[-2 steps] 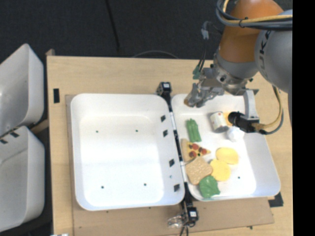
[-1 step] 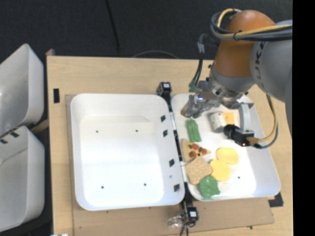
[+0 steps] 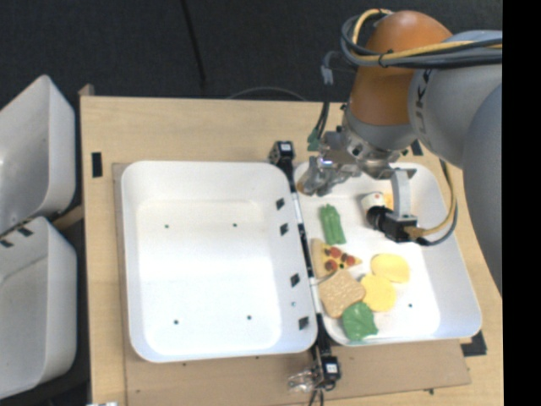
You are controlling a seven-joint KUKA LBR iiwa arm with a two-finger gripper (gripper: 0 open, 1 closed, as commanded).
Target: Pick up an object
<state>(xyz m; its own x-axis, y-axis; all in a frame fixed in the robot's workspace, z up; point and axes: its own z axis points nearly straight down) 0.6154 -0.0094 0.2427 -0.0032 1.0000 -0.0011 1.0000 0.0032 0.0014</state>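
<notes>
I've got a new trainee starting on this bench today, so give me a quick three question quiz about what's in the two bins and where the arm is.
1. True or false: the toy food lies in the left bin.
2. Which item lies nearest the gripper? A) green pickle B) tan cracker C) green leaf
3. Fill in: the pizza slice lies between the green pickle and the ____.

Key: 1 false, it lies in the right bin. 2 A. 3 tan cracker.
</notes>
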